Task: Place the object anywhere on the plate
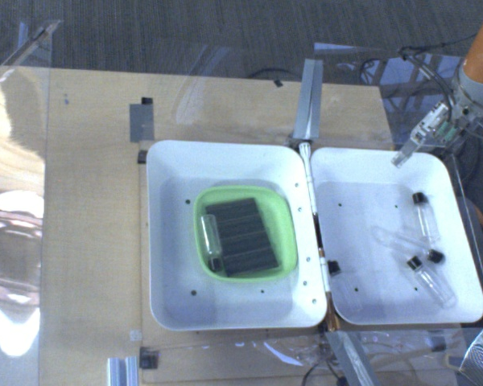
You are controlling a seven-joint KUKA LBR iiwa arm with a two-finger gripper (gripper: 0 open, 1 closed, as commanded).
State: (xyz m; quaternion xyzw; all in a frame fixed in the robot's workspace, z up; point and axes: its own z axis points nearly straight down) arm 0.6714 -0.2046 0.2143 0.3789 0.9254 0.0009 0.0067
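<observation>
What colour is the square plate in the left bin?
Light green plate, clearest in the camera view.

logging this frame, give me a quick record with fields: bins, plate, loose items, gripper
left bin: holds a green plate
on plate: a dark ribbed block and a clear vial along its left side
right bin: clear vials with black caps, one upper, one lower, plus a faint clear one
gripper: over the right bin's upper right corner, nothing seen between its fingers
arm: enters from the right
</observation>
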